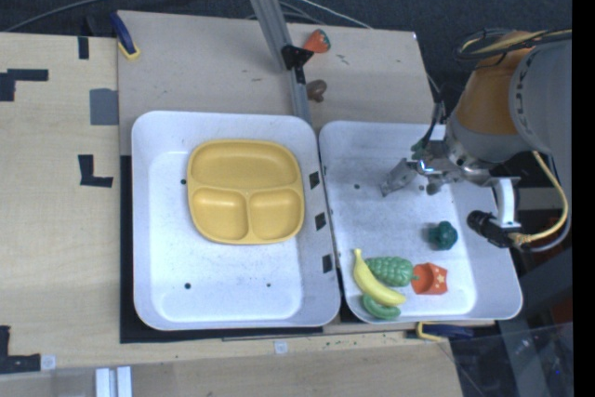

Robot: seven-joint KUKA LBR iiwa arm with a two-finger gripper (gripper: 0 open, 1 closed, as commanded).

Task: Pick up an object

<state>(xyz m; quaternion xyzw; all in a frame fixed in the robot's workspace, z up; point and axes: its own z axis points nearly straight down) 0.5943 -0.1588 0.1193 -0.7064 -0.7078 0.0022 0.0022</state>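
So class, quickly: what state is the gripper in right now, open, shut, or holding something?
Gripper: over the right bin; whether it is open or shut cannot be told.

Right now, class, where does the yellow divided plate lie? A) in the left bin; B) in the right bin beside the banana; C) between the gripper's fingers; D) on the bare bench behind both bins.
A: the yellow divided plate sits inside the left bin, while the banana and the gripper are over in the right bin.
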